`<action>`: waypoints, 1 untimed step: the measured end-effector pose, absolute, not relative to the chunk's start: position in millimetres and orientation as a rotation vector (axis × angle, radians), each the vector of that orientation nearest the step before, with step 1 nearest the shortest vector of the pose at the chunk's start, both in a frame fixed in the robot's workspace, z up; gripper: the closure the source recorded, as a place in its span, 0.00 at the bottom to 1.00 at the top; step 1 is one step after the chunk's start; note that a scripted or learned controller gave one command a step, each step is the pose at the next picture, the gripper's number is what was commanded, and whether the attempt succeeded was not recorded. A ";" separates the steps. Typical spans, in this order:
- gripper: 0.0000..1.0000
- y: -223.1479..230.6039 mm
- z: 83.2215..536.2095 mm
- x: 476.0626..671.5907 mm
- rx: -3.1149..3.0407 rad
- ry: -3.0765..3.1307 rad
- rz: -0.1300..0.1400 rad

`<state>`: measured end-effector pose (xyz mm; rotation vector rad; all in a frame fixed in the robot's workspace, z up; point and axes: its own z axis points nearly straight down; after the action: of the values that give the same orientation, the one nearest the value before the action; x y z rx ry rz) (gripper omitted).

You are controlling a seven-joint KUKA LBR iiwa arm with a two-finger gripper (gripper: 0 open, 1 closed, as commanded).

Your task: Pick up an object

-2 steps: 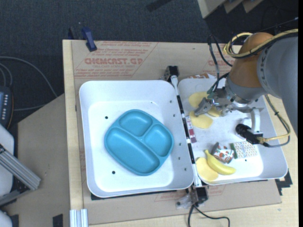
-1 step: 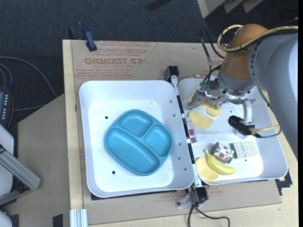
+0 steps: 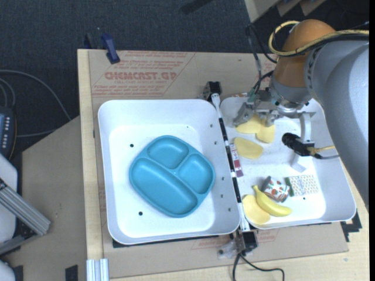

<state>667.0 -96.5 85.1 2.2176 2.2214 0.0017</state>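
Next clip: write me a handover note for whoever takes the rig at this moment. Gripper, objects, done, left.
Gripper: low at the far end of the right bin, over pale yellow pieces; whether it grips anything can't be made out.
Right bin also has another yellow piece, a banana and a small patterned packet near the front.
Left bin: blue divided plate.
Done: arm is down at the pieces.
Left: confirm a grasp, lift.

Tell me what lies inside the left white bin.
Inside the left white bin lies one blue plastic divided plate, three compartments up. Whatever sits beneath that plate is covered.
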 end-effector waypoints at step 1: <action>1.00 -98.3 97.6 667.4 2.216 2.221 -0.004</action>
<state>667.4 -98.3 97.6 2.2158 2.2207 -0.0037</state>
